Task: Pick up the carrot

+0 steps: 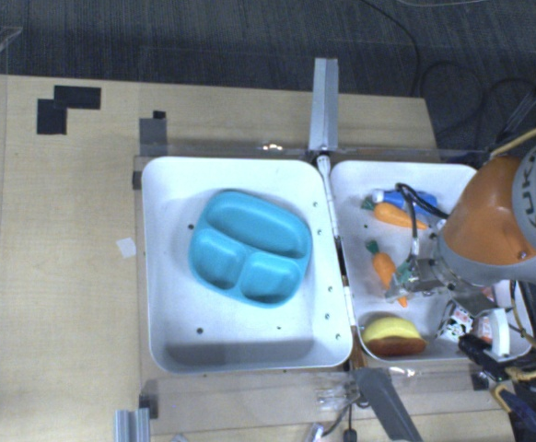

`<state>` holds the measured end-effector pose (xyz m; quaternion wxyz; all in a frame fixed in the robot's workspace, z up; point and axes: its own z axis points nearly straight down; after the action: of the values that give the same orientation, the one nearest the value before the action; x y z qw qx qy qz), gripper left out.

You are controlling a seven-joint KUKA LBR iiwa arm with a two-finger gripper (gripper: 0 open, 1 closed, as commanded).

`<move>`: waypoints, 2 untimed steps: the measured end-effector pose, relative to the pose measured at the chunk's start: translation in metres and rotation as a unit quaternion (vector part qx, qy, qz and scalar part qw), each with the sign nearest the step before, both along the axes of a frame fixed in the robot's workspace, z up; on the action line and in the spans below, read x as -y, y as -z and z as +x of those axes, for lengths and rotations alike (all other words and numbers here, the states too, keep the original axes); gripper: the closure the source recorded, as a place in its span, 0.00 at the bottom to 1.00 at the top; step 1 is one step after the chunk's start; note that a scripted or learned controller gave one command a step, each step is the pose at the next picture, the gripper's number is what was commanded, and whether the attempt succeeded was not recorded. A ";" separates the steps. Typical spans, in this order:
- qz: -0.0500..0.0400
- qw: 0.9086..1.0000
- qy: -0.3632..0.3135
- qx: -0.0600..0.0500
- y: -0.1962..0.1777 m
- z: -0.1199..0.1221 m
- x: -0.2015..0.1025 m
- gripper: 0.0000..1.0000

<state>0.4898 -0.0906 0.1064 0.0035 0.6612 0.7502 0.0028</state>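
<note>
Bench point(56, 274): pale wood surface, black square marks near its far left corner; dark carpet beyond the far edge.
Left bin point(162, 247): shallow, white, rounded corners; sits on the bench just left of the metal divider.
Blue tray point(250, 247): lies in the left bin, roughly central, turned at a slant; three compartments, one long and two smaller.
Divider post point(325, 104): grey metal upright at the far edge, between the two bins.
Right bin point(351, 187): white, touching the left bin along the shared middle rail; holds several small items.
Orange item with blue piece point(395, 215): far part of the right bin, an orange shape lying beside something blue; too small to say what they are.
Carrot point(382, 267): small, orange, green tip pointing to the far side; lies on the right bin's floor, middle left, just left of the gripper.
Yellow and red fruit point(394, 335): near edge of the right bin, just nearside of the carrot, apart from it.
Gripper point(413, 279): low over the right bin, right beside the carrot; finger spread cannot be made out, and nothing is seen between them.
Arm point(489, 224): orange band and grey housing, covering the right part of the right bin.
</note>
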 end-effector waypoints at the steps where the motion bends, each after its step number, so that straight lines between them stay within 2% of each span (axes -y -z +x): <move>1: 0.000 1.000 0.011 -0.002 -0.002 0.041 0.031 1.00; 2: 0.001 1.000 0.022 -0.002 -0.079 0.047 -0.052 1.00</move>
<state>0.5365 -0.0383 0.1855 0.0020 0.6775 0.7355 0.0020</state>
